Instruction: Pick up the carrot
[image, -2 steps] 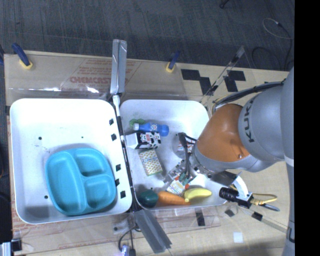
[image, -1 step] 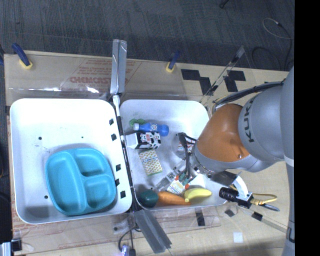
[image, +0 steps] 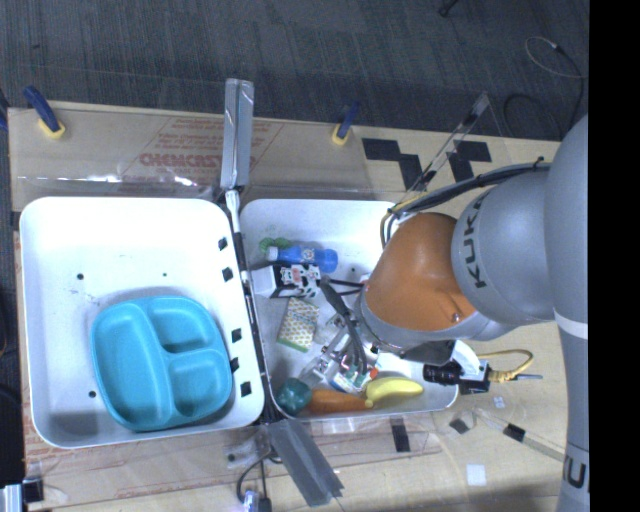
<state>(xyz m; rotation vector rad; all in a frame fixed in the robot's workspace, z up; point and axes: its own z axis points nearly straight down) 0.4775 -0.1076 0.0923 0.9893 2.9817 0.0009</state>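
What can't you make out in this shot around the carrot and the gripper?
- Gripper: its fingers blur into clutter, so open or shut is unclear, camera view.
- Carrot: its right end is covered by the banana.
- Right bin: its right part is hidden under the arm.
- Bottle: label too small to read.

A blue divided tray (image: 160, 362) lies in the left bin (image: 50, 240).

claw (image: 338, 362) over carrot (image: 335, 402), banana (image: 392, 389) beside
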